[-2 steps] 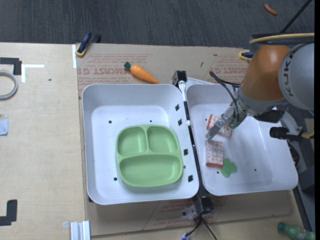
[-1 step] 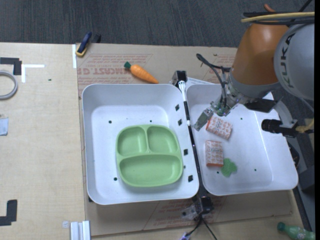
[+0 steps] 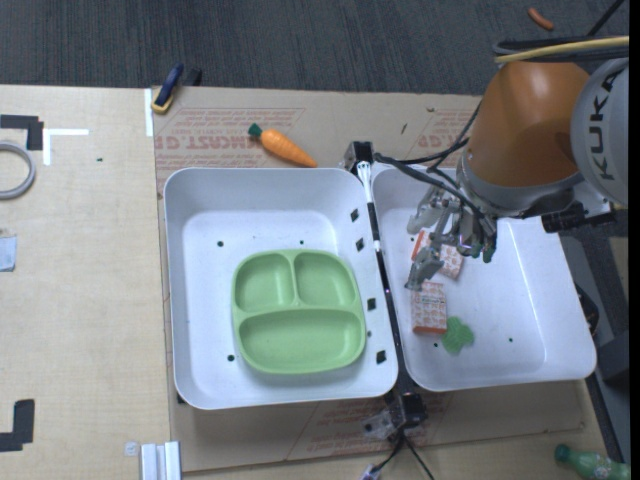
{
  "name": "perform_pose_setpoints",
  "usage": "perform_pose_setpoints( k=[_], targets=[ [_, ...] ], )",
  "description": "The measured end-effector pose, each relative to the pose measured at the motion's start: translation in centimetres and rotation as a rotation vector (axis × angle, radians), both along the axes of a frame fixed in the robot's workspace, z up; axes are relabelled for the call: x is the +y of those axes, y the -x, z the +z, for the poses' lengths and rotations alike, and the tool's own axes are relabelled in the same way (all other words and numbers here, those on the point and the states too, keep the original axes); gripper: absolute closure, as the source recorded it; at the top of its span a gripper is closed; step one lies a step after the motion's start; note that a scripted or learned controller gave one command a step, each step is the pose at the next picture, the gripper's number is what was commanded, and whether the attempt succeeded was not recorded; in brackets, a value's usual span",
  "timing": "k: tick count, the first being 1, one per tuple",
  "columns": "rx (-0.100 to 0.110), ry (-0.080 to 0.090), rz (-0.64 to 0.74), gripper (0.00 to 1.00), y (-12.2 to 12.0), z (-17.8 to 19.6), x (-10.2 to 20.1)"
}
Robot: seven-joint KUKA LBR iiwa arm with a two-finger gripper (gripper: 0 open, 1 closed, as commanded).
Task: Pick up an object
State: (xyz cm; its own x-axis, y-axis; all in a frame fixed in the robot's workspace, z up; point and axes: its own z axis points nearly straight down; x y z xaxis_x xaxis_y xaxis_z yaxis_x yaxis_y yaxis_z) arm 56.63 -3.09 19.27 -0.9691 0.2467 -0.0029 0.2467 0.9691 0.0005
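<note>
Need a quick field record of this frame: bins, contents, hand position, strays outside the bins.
left bin: holds a green divided plate
right bin: holds a small red-and-white box and a green item, close beside each other near the bin's front left
hand: over the right bin, above the small box; grip state not readable
small pale object: at the hand, too blurred to identify or call held
outside bins: toy carrot on the cardboard behind the left bin
</note>
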Motion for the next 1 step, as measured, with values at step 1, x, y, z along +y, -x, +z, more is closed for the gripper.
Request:
perform_pose_setpoints(
  k=[1],
  targets=[
    [0.0,0.0,0.0,0.0,0.0,0.0,0.02]
  ],
)
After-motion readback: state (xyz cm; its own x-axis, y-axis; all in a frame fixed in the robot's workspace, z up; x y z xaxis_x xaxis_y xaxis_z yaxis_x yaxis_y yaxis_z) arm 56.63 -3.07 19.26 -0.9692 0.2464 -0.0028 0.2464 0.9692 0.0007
